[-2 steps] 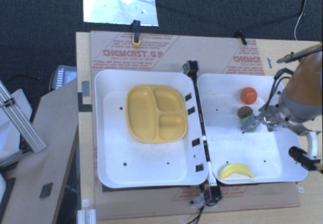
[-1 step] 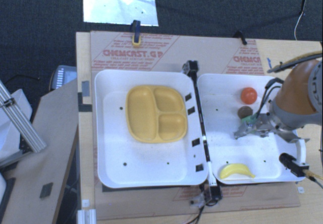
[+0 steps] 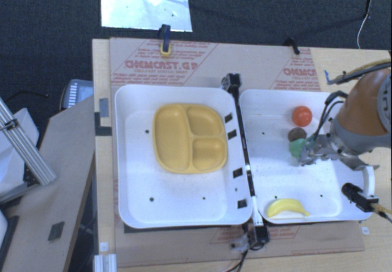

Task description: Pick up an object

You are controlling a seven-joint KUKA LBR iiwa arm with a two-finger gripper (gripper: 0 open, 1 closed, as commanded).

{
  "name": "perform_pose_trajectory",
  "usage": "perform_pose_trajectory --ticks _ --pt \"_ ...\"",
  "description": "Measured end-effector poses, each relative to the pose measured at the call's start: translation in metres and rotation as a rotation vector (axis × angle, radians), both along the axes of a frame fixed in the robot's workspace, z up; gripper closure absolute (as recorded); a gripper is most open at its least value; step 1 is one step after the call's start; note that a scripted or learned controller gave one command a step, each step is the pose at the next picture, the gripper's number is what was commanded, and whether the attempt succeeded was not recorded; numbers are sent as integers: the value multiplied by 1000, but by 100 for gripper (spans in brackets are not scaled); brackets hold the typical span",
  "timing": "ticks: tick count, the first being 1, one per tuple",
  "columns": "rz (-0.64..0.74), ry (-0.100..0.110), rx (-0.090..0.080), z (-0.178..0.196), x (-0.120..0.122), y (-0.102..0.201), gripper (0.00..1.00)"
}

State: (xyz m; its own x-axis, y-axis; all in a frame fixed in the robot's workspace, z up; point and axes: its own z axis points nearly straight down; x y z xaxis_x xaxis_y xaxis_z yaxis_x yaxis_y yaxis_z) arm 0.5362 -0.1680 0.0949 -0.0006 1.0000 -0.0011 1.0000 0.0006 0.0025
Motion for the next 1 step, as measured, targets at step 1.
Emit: perform_pose_trajectory --ticks 1 --pt "-1 -4 -2 61 0 -8 100"
